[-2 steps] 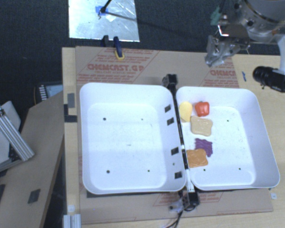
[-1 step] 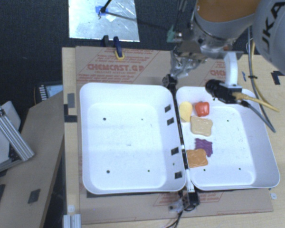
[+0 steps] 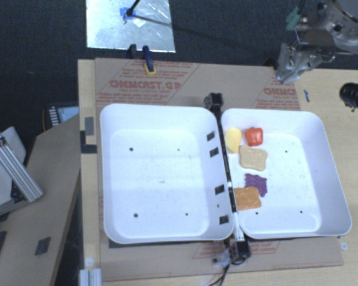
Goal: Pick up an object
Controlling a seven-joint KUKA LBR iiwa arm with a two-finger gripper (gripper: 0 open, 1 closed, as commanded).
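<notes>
The right bin [image 3: 322,159] holds several small toy foods along its left side: a yellow piece [image 3: 233,139], a red pepper [image 3: 254,136], a tan bread slice [image 3: 253,158], a purple grape bunch [image 3: 256,183] and an orange-brown toast piece [image 3: 247,198]. My gripper [image 3: 288,69] hangs high at the upper right, above the cardboard behind the right bin and well clear of every object. Nothing shows between its fingers.
The left bin [image 3: 161,171] sits beside the right one, joined by a black clamped divider [image 3: 222,165]. A shiny metal sheet [image 3: 130,15] lies at the back. Aluminium framing [image 3: 9,165] stands at the far left.
</notes>
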